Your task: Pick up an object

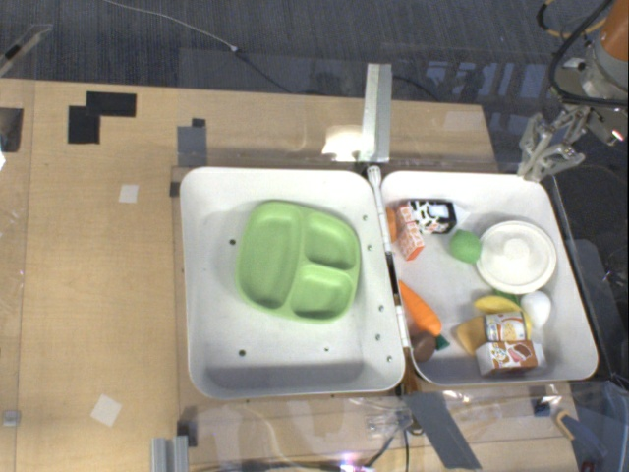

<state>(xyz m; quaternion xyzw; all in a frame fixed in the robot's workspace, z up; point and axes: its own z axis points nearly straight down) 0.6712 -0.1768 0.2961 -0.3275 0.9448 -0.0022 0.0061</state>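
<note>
A: Where does the gripper (pixel 543 150) sit?

B: It hangs at the upper right, just outside the far right corner of the right bin (pixel 565 264), over the bench rather than over the bin floor. Whether it stands wide or narrow cannot be told from this slant; nothing shows held in it.

A: And the things it could pick?

B: All of them lie in the right bin, below and to the left of the gripper in the view. Nearest to it is the white bowl (pixel 515 256), set against the bin's right side. Just left of the bowl lies a small green ball (pixel 466 247). Further left, near the top of the bin, a black-and-white cow-patterned carton (pixel 430 214) lies beside an orange-and-white carton (pixel 406 236) that rests close to the dividing wall.

A: What about the near end?

B: A carrot (pixel 421 308) lies slanted by the left wall, with a dark brown item (pixel 425 346) at its lower tip. In the lower right corner a yellow banana (pixel 498 304), a white egg (pixel 537 310) and a printed box (pixel 508 350) crowd together, touching or nearly so. These sit well apart from the gripper.

A: And the left bin (pixel 206 293)?

B: It holds a green divided plate (pixel 298 260), lying flat in the middle.
</note>
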